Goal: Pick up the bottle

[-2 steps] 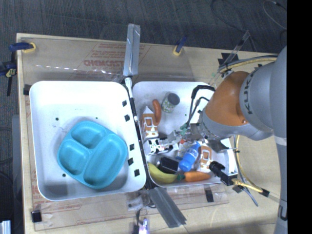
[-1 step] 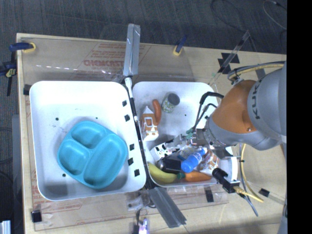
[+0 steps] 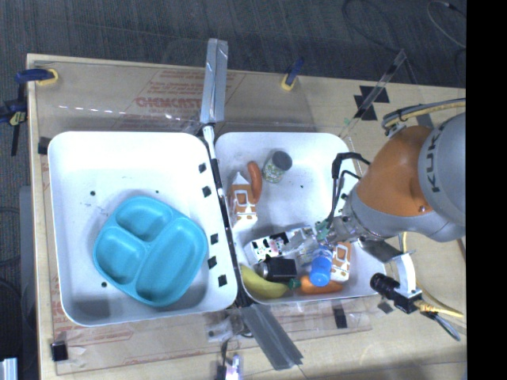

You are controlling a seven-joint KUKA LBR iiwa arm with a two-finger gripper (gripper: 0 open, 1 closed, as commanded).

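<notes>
A clear plastic bottle (image 3: 305, 248) with a blue cap (image 3: 320, 274) lies on its side in the pile at the front of the right bin (image 3: 305, 145). My gripper (image 3: 323, 232) reaches down from the right into that pile, right at the bottle's upper end. The grey and orange arm (image 3: 396, 184) hangs over the bin's right wall and hides what is beneath it. Whether the bottle is gripped does not show.
Around the bottle lie a banana (image 3: 261, 283), a black block (image 3: 279, 269), an orange carrot (image 3: 321, 287) and a small carton (image 3: 341, 261). Further back are a sausage (image 3: 254, 178), a can (image 3: 276, 165) and a carton (image 3: 242, 203). A blue divided tray (image 3: 150, 248) lies in the left bin (image 3: 79, 157).
</notes>
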